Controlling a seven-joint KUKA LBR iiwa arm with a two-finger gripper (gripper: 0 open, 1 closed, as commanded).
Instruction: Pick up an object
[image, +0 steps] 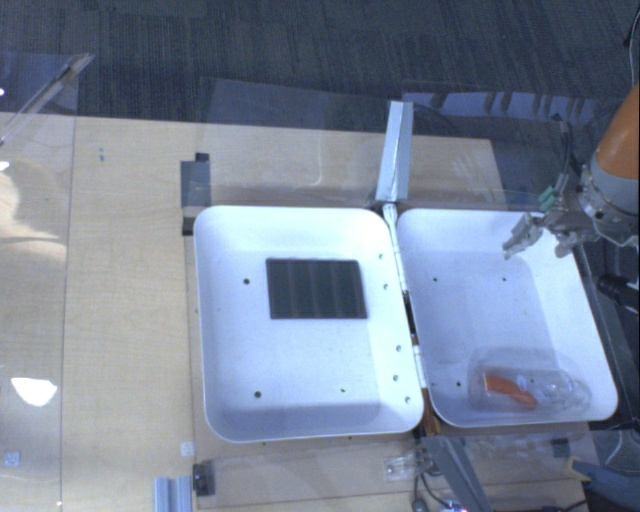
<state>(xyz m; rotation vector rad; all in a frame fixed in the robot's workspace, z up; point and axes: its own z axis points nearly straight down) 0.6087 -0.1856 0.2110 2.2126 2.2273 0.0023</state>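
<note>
A clear plastic object with an orange piece inside (520, 388) lies in the near right corner of the right bin (450, 300). A dark grey ribbed rectangular pad (315, 289) lies flat in the middle of the left bin (230, 380). My gripper (542, 238) hangs over the far right part of the right bin, well above and behind the clear object. Its two fingers are spread apart and nothing sits between them.
A metal divider bar (394, 150) runs back from where the two bins meet. The wooden bench (110, 300) extends to the left of the bins. Cables and brackets (440, 470) lie along the near edge.
</note>
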